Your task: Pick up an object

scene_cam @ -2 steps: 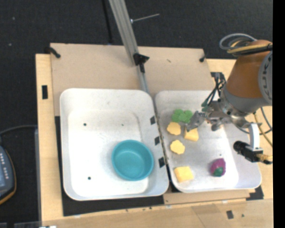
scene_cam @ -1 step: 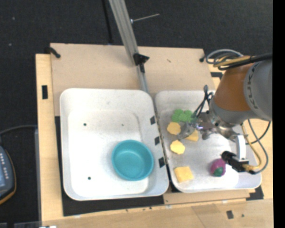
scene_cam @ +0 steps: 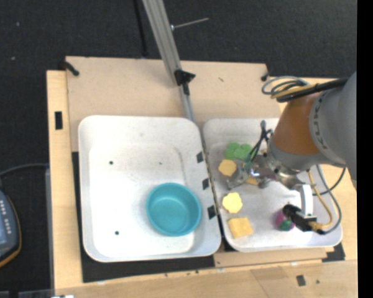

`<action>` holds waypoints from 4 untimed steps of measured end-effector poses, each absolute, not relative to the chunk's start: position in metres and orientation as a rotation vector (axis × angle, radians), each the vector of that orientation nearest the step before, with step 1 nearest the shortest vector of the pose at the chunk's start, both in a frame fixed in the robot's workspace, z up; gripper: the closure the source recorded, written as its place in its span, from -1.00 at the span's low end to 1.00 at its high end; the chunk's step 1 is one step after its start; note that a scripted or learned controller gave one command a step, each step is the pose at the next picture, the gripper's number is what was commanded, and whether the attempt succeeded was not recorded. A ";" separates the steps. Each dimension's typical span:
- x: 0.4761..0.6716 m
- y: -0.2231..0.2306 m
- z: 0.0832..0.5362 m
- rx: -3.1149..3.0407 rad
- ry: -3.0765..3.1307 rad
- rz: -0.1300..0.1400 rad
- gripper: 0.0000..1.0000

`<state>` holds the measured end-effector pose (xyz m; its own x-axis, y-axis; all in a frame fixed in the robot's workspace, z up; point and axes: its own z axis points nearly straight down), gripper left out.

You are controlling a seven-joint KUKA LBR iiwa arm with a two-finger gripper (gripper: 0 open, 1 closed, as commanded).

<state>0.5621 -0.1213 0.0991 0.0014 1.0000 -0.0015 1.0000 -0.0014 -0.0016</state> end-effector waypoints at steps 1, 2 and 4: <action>0.564 -0.122 0.112 -2.232 -2.216 -0.004 1.00; 0.565 -0.118 0.175 -2.223 -2.229 -0.007 1.00; 0.569 -0.116 0.247 -2.220 -2.229 -0.005 1.00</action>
